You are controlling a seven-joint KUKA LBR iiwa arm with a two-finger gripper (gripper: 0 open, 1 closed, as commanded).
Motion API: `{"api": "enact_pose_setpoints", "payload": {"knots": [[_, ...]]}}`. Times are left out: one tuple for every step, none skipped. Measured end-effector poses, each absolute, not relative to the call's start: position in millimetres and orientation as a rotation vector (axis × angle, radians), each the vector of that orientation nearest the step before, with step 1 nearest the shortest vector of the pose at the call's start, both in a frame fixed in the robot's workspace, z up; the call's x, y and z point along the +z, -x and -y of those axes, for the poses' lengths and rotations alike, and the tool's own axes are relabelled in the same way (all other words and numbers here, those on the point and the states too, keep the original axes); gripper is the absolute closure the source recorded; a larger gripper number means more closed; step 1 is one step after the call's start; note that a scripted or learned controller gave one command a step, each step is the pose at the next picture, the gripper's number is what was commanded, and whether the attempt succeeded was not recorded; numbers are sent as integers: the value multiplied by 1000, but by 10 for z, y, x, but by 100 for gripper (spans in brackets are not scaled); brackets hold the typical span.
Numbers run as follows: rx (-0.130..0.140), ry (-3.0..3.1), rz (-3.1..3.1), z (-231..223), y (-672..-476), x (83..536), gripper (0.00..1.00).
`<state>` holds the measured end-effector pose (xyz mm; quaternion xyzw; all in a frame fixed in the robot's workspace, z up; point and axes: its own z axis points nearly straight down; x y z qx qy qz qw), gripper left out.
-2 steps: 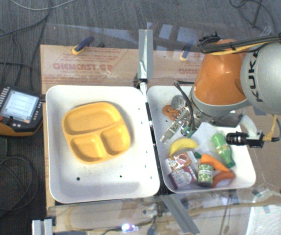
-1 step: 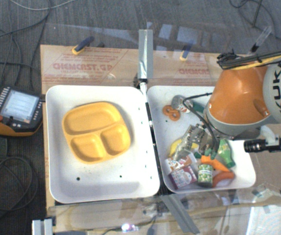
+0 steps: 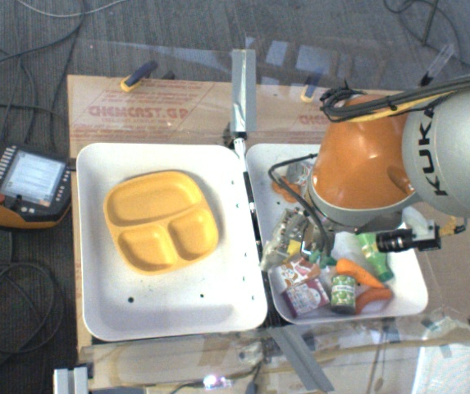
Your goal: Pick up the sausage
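Now: approach step, nothing lifted.
End effector (image 3: 294,235) low over right bin (image 3: 415,298) clutter; finger state cannot tell. Sausage (image 3: 371,297) probably reddish piece at bin's near right corner, beside carrot (image 3: 358,272). Next: shift toward it, descend.

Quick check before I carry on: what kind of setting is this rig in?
Probably a robotics lab bench, not a kitchen: two white bins on a cardboard-topped bench, a teach pendant on the carpet with loose cables, and toy food beside the yellow divided tray.
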<state>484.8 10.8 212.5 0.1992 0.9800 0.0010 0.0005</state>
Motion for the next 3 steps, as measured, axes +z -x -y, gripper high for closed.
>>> {"api": "enact_pose_setpoints", "payload": {"knots": [[2, -557, -3093, -856, -4841, 2227, 100], [1, -185, -3137, -1570, -4837, 2376, 100], [3, 669, -3071, -1716, -4834, 2099, 100]]}}
